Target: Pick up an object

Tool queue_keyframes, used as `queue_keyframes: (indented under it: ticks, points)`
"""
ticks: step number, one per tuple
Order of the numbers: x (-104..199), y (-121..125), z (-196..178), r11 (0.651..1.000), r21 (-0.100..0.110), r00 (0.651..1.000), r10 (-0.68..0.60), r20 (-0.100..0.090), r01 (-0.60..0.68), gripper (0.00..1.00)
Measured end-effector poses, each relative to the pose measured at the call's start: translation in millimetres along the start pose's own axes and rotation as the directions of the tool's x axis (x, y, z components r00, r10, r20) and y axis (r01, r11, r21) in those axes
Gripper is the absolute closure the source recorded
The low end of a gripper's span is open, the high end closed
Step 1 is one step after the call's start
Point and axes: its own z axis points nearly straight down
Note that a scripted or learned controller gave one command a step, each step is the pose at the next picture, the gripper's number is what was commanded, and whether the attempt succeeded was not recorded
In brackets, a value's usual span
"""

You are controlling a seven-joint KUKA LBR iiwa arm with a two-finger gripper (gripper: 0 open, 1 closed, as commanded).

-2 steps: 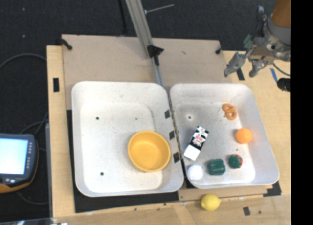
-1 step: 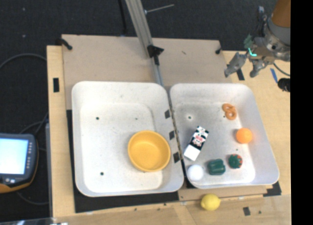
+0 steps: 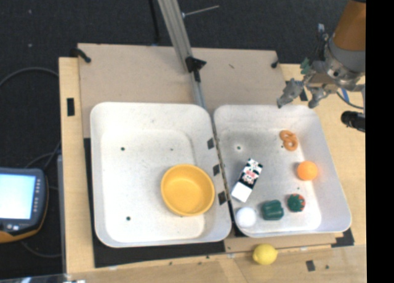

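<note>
From my screen I see the gripper point(image 3: 300, 93) hanging above the far edge of the right bin point(image 3: 332, 152), its fingers point(image 3: 287, 96) spread apart with nothing between them. The arm point(image 3: 349, 26) comes in from the right, orange band above the wrist.

In the right bin lie the candidates for picking. A small orange pretzel-shaped piece point(image 3: 288, 140) sits nearest the gripper, and just below it a round orange ball point(image 3: 306, 170). Toward the near edge I count a red strawberry-like item with a green top point(image 3: 296, 203), a dark green block point(image 3: 271, 210) beside it, and a white ball point(image 3: 246, 217) at the near left corner. A black-and-white patterned carton point(image 3: 247, 179) (it looks cow-printed) lies tilted near the bin's left wall.

The left bin point(image 3: 123, 134) holds a yellow bowl point(image 3: 187, 189), upright, near its right side. A yellow lemon point(image 3: 265, 254) rests on the table point(image 3: 148, 72), just outside the right bin's near edge.
</note>
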Motion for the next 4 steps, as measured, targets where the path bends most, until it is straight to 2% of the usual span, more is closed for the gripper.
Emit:
queue_keyframes:
  ticks: [2, 3, 4]
  points:
    - [4.3, -4.6, 83.9, 1.0, -0.004, 1.0, 0.0, 0.0, 0.0, 0.0]
    - [3.6, -3.7, 72.0, 1.0, -0.008, 1.0, -0.001, 0.001, 0.001, 1.0]
    - [2.0, -7.7, 7.8, 1.0, -0.012, 1.0, 0.001, -0.002, -0.001, 1.0]
